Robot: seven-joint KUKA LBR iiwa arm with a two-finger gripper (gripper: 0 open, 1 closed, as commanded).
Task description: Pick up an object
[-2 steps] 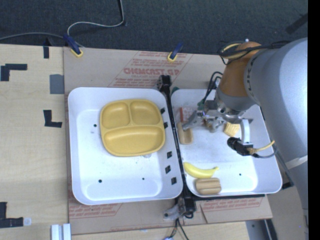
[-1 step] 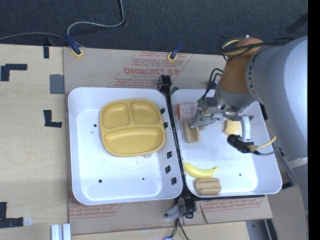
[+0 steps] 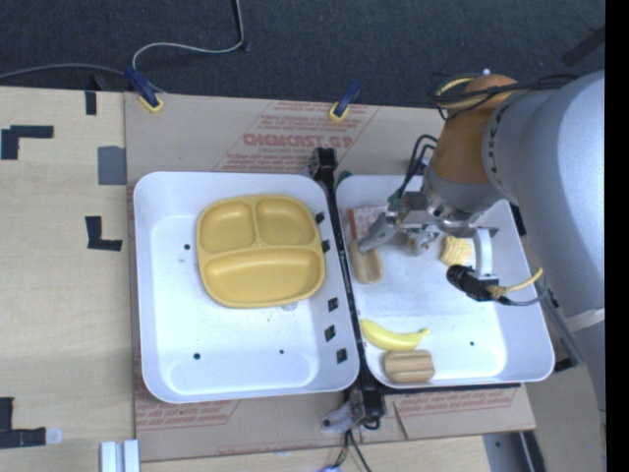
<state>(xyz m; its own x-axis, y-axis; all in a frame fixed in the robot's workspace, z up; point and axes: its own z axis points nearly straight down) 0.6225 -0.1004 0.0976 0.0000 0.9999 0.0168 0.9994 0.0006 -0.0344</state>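
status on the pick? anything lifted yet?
Done: the arm has reached into the right bin, and the gripper sits low by the tan block at the bin's left wall.
In hand: nothing visibly held.
Left: grasp and lift. The banana and the brown roll lie on the bin floor; the yellow divided plate sits in the left bin.

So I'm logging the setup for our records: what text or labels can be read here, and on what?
"CHEMCAST GP", red print on the brown cardboard sheet under the bins.
A smaller red line beneath it: too blurred to read.
Red print on the cardboard's bottom edge: too small to read.
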